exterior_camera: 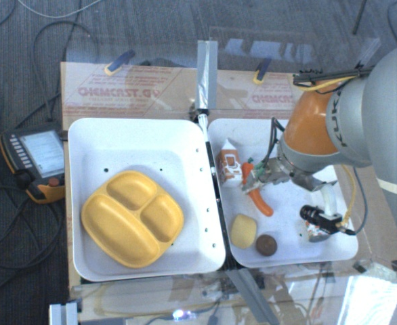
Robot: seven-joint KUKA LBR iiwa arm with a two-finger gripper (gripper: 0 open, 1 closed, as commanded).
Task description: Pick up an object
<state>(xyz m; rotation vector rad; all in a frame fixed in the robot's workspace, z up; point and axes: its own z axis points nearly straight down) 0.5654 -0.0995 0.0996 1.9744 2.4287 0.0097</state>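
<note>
Orange carrot [260,202] lies loose in the right bin [344,249], just below the gripper [261,175], near a small carton [229,165]; a pale yellow lump [243,230] and a brown ball [266,244] sit apart nearer the front. We judge the arm hangs low there to take the carrot. We cannot tell the jaw state, the wrist blocks it. A yellow divided tray [132,217] sits alone in the left bin [90,137].
</note>
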